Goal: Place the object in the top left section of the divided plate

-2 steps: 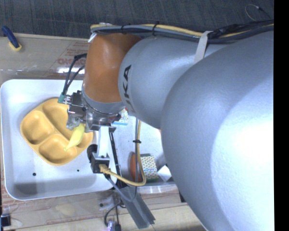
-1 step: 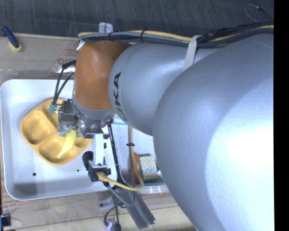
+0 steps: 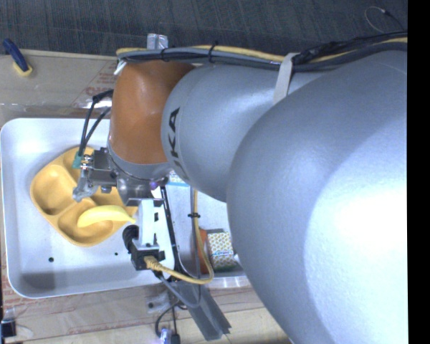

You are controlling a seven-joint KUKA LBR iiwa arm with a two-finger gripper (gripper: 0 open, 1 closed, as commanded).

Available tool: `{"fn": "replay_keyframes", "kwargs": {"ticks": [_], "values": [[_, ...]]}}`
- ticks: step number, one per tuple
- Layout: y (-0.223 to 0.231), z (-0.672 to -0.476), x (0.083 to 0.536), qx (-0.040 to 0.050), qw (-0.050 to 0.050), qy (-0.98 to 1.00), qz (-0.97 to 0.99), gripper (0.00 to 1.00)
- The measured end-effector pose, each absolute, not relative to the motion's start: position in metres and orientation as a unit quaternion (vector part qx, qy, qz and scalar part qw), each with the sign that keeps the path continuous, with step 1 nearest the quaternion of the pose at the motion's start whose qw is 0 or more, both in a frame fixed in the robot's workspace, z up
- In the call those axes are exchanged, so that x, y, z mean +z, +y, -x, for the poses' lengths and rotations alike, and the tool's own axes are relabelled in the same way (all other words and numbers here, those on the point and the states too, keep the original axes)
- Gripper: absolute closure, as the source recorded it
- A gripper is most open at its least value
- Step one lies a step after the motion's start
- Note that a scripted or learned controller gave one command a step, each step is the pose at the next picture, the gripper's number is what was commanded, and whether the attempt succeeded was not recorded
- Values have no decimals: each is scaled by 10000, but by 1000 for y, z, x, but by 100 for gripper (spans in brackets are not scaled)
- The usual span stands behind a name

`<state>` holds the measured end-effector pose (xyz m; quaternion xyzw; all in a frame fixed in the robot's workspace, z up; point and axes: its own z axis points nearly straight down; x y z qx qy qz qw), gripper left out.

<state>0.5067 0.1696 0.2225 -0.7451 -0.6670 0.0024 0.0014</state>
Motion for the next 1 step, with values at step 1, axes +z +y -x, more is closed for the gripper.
{"fn": "replay_keyframes", "kwargs": {"ticks": [1], "values": [[194, -476, 246, 27, 18, -7232, 6906, 0]]}}
